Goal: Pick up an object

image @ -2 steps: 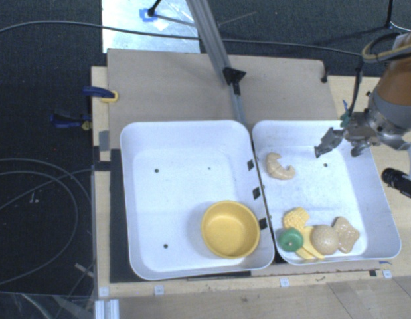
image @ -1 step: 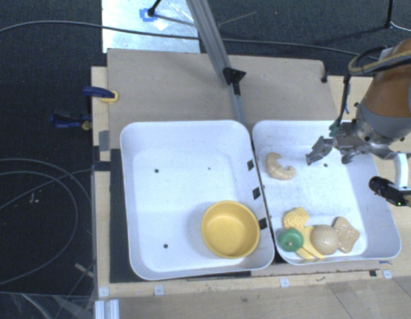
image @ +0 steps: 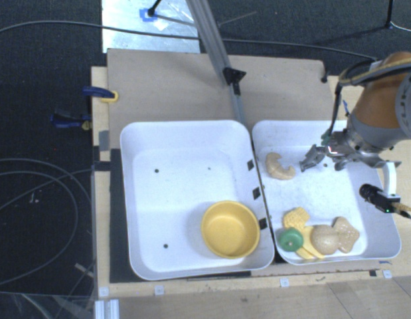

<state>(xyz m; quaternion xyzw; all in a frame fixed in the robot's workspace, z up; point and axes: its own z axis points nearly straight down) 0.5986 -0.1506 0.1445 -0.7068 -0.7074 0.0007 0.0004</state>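
Tan and curved like a croissant, the pastry-shaped toy [image: 280, 167] lies in the right bin [image: 325, 131] toward its ten o'clock corner, bare floor all round it. The gripper [image: 325, 155] hovers just at the toy's three o'clock, its fingers spread apart with nothing between them, as far as the slant shows. At the bin's six o'clock huddle a green piece [image: 291, 240], a yellow waffle [image: 297, 217] and two beige pieces [image: 334, 236]. The left bin [image: 178, 138] holds a yellow bowl [image: 230, 229] at five o'clock.
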